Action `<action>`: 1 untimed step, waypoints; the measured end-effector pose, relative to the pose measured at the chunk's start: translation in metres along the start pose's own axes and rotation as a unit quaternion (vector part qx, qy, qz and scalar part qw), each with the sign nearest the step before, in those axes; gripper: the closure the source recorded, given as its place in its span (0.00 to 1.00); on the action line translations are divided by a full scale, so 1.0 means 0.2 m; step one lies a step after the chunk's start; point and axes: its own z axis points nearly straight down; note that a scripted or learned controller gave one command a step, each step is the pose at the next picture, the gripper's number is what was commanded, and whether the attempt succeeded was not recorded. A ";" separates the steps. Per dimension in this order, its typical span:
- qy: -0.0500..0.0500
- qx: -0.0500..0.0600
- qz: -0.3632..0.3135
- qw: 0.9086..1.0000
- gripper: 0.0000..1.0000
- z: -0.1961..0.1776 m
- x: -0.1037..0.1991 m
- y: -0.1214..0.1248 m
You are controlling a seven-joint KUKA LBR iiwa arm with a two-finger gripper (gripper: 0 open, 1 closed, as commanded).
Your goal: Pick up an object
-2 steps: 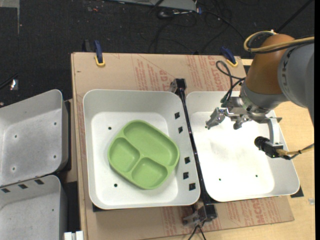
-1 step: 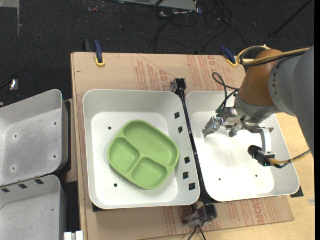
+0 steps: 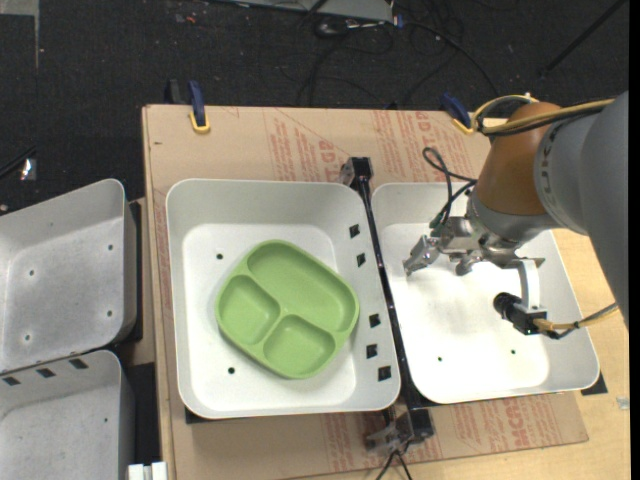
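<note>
Progress, as we judge it, is nil: our gripper (image 3: 428,255) hangs with fingers spread and nothing between them over the right bin (image 3: 480,368), while the green divided plate (image 3: 288,309) lies untouched in the left bin (image 3: 200,268)

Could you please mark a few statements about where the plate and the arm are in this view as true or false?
1. The green plate lies in the left bin. True.
2. The plate has three compartments. True.
3. The gripper hangs over the left bin. False: it is over the right bin.
4. The plate is clamped in the gripper. False: the plate lies apart from it, across the divider.
5. Both bins sit on a brown board. True.
</note>
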 end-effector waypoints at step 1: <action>0.000 -0.001 0.000 1.000 1.00 -0.05 0.00 0.00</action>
